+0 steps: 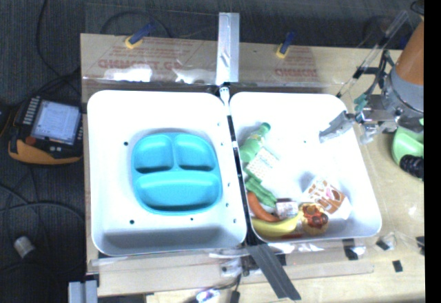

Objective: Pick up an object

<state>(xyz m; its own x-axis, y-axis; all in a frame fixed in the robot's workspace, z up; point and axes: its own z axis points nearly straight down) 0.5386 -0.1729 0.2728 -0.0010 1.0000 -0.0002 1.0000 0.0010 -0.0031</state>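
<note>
Green bottle (253, 144) is being left untouched, lying low-left of the pincer (335, 127), which is being held released and empty; a miss is being risked by surrounding clutter.

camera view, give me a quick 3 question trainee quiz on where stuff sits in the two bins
1. True or false: the blue tray lies in the left bin.
2. What lies at the right bin's front edge? A) banana B) mug C) sponge
3. Fill in: the green bottle lies against the right bin's ____ wall.

Key: 1 true. 2 A. 3 left. The gripper is above the right bin's back right part, with nothing between its fingers.
</note>
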